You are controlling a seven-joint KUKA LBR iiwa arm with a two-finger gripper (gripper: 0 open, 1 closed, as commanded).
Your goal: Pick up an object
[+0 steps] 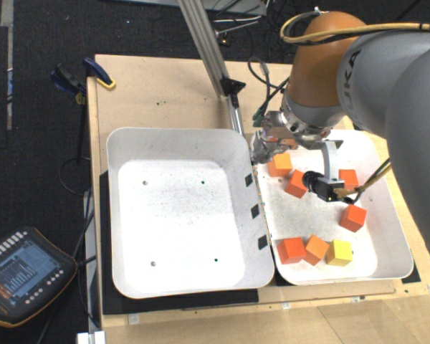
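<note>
Hovering at the right bin's (387, 264) upper left, the gripper (271, 147) sits over an orange block (279, 165); can't tell the finger state. Crowding the wall could botch this grab.

Matt white bins (175, 213) — wooden bench (165, 84)

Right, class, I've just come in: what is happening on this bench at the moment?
A grey robot arm reaches in from the right, its gripper low over the back left corner of the right bin. That bin holds several small blocks, mostly orange, plus one yellow block near the front. The gripper hangs just above an orange block; whether it grips anything cannot be told.
</note>
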